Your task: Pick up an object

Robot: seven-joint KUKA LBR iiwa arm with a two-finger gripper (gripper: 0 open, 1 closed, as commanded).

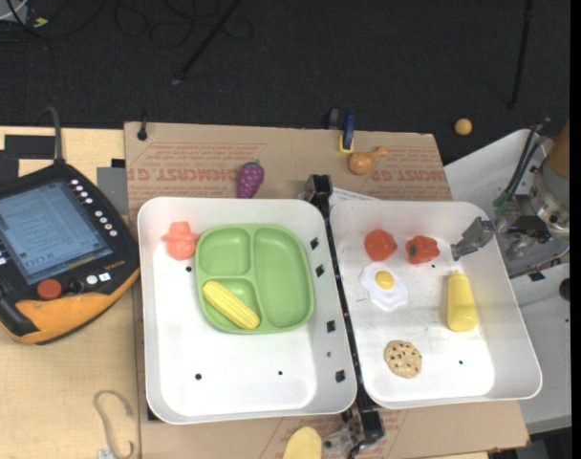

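Note:
The right bin [520, 352] holds a red tomato [380, 245], a red pepper [421, 249], a fried egg [384, 285], a yellow bottle [460, 301] and a cookie [402, 358]. In the left bin [233, 390] a green divided plate [271, 266] carries a corn cob [231, 305], and a pink-orange toy [180, 241] lies beside it. My gripper [501, 249] hangs over the right bin's upper right edge, open, with nothing between its fingers. Its left fingertip [467, 239] is just right of the pepper and above the bottle.
On the cardboard behind the bins lie purple grapes [250, 178] and an orange pear-shaped toy [365, 160]. A yellow lemon [303, 443] sits at the front edge. A control pendant [52, 247] rests on the bench at the left.

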